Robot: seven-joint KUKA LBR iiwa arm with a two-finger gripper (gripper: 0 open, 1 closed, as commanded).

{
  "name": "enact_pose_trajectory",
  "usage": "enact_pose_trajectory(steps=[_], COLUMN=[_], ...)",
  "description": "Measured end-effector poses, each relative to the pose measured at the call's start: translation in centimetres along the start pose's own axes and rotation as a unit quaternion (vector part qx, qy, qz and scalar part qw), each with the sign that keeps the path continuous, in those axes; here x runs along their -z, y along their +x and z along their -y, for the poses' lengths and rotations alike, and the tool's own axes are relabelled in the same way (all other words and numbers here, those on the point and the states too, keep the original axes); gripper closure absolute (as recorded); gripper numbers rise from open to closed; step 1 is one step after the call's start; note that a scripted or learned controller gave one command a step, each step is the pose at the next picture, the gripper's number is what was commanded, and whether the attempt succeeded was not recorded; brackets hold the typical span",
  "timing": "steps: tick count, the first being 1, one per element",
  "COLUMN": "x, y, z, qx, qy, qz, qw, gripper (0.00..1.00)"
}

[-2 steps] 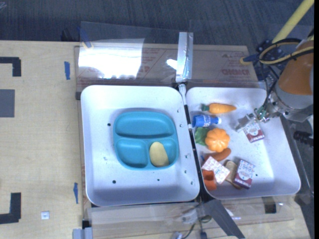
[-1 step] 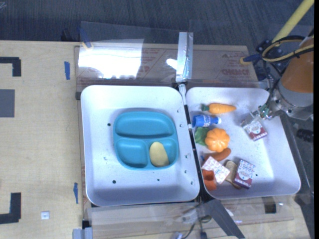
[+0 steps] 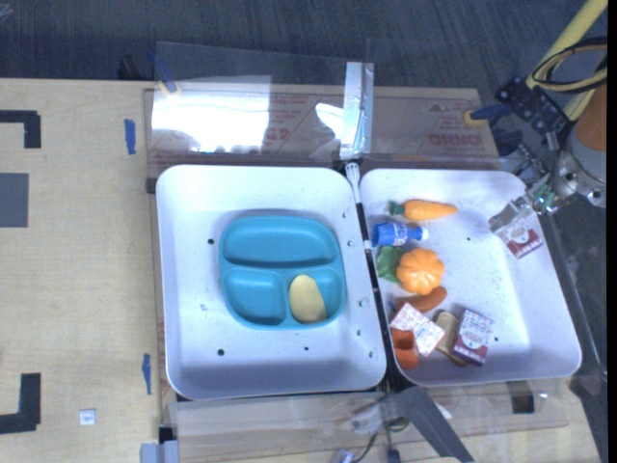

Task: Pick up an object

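Note:
My gripper (image 3: 514, 218) hangs over the far right part of the right bin (image 3: 540, 350), at the end of the arm that enters from the right edge. A small red and white packet (image 3: 525, 243) lies right at its tip; whether it is gripped or just lying under the tip I cannot tell. Further left in the same bin are a carrot (image 3: 430, 210), a blue bottle (image 3: 398, 232), an orange pumpkin (image 3: 420, 270) on a green leafy piece (image 3: 387, 261), and a cluster of red and white cartons (image 3: 472, 334) near the front.
The left bin (image 3: 183, 258) holds a blue divided tray (image 3: 275, 249) with a yellow potato-like item (image 3: 307, 299) in its front right compartment. A clear plastic sheet and a metal bracket (image 3: 357, 109) stand behind the bins. Cables (image 3: 554, 66) hang at the upper right.

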State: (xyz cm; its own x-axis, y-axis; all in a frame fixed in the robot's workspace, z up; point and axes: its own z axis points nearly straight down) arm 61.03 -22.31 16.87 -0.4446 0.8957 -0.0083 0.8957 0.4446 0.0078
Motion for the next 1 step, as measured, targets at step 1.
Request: enact_pose_trajectory(steps=[1], x=[-2.24], y=[-0.29], z=[-4.58], qx=[-0.07], qy=[0.003], qz=[-0.003], qw=[0.9975], gripper=[1.0])
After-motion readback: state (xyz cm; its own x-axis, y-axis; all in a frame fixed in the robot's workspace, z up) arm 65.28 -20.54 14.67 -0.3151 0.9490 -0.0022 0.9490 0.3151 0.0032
